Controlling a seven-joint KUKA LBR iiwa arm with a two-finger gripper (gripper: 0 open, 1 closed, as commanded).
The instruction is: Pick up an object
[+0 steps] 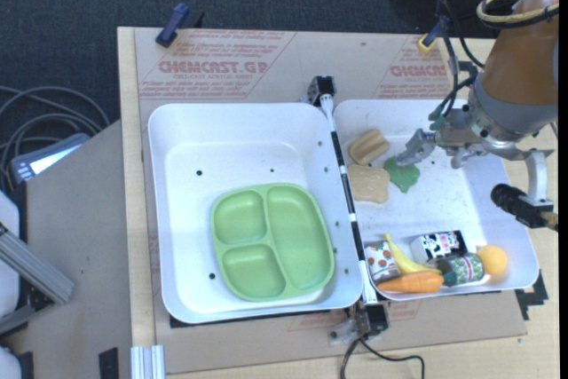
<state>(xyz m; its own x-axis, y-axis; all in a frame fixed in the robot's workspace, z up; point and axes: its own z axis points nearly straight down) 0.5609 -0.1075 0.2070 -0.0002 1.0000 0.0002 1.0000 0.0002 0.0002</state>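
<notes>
The right bin [497,217] holds the loose objects. A tan bread roll [368,145] and a tan slab [370,184] lie by its left wall, with a small green piece [404,177] beside them. Along the front lie a banana [404,260], a carrot [413,283], an orange [493,260], a black-and-white carton [441,244] and a dark can [461,271]. My gripper [435,157] hangs over the bin's back middle, open, with nothing between its fingers. Its left finger [410,152] reaches just above the green piece.
The left bin [177,146] holds a green divided plate [271,240]. A black clamp [321,88] sits where the bins meet at the back. A blue clip [171,24] lies on the board's far left corner. The arm's grey and orange body [519,67] stands over the right bin's back right.
</notes>
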